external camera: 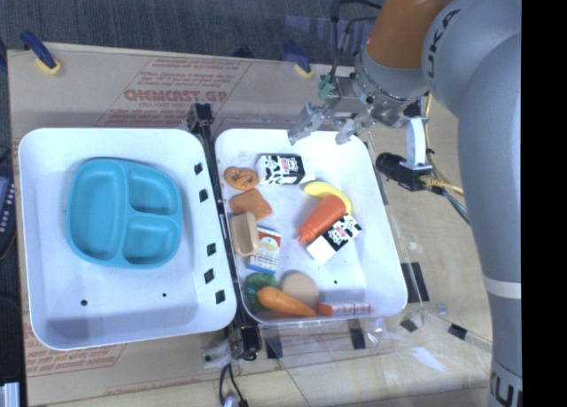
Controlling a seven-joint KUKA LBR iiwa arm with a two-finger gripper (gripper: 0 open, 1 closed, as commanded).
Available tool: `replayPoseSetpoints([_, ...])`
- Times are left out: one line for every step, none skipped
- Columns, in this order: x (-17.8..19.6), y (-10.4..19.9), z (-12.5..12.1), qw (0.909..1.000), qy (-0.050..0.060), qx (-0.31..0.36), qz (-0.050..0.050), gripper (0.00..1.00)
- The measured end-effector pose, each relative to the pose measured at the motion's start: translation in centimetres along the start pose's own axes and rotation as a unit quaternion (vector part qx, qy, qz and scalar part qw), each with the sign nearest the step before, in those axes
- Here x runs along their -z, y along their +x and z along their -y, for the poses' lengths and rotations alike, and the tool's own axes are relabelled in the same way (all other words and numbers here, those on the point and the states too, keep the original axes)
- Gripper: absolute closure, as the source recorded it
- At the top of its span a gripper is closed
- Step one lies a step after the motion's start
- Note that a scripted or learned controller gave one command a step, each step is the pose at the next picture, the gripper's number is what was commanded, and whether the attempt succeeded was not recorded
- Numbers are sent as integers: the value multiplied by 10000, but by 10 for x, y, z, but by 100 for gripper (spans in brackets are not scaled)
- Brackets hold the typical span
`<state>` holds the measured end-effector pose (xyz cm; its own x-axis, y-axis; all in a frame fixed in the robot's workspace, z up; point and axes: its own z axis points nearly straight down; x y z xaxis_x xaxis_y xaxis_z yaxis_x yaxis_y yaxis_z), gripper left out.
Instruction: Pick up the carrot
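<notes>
The carrot (285, 302), orange with a green leafy top, lies near the front edge of the right bin (381, 246), next to a round beige piece (300, 286). A second orange, cone-shaped piece (321, 217) lies mid-bin beside a yellow banana (324, 191). My gripper (323, 133) hangs over the bin's far rim, well behind the carrot. It is open, with nothing between its spread fingers (300, 133).
The right bin also holds a pretzel (239, 176), two cow-print cartons (281, 168) (335, 237), a brown bread piece (252, 204), a hot dog (244, 235) and a small box (265, 250). The left bin (53, 299) holds a blue divided plate (124, 210).
</notes>
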<state>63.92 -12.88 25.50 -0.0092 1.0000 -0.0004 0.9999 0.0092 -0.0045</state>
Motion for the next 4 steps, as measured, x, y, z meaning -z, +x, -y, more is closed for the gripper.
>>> replayPoseSetpoints([-10, -58, -17, 9996, -16, 285, 8, 0])
replayPoseSetpoints([-30, -80, -3, 9972, -12, 747, 1, 0])
replayPoseSetpoints([-6, -80, 28, 9882, -12, 1530, 5, 0])
replayPoseSetpoints([-37, -79, 40, 9773, -12, 2121, 4, 0])
